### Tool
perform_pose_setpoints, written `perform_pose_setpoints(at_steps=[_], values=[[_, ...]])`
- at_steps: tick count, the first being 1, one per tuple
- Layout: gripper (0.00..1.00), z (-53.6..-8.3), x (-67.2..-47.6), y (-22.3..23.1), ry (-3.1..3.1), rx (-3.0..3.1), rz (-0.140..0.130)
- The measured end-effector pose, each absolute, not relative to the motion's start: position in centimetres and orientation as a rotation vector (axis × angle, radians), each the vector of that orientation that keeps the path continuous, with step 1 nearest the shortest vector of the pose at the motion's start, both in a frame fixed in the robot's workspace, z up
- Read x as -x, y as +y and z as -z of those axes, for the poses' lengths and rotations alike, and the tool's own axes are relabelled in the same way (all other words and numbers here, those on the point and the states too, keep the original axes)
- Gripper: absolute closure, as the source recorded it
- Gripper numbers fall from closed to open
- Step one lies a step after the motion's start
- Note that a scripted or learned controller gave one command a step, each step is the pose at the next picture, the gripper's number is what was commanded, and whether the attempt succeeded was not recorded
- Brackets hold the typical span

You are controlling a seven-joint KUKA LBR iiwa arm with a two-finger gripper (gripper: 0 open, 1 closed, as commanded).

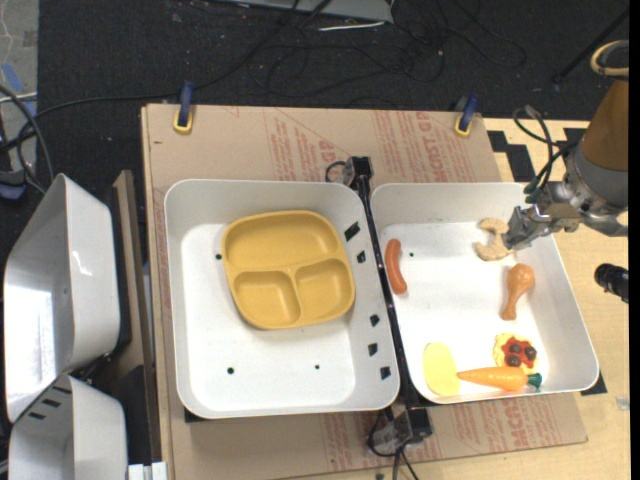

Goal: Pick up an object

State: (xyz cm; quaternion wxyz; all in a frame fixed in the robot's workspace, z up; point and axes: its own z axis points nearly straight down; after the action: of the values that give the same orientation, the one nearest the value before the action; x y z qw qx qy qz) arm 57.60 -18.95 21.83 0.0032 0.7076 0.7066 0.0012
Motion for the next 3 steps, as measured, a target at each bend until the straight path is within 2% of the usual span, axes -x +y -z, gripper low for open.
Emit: perform_pose_setpoints(at_steps=[1,2,3], values=[[1.0,-27.9,-57.3,-18.3,2.221,-2.213,-0.005],[1.0,-27.2,-58.4,-12.4,2.229,-2.213,-0.001],[1.0,-25.5,-58.1,-7.4,2.23,-2.215,0.001]])
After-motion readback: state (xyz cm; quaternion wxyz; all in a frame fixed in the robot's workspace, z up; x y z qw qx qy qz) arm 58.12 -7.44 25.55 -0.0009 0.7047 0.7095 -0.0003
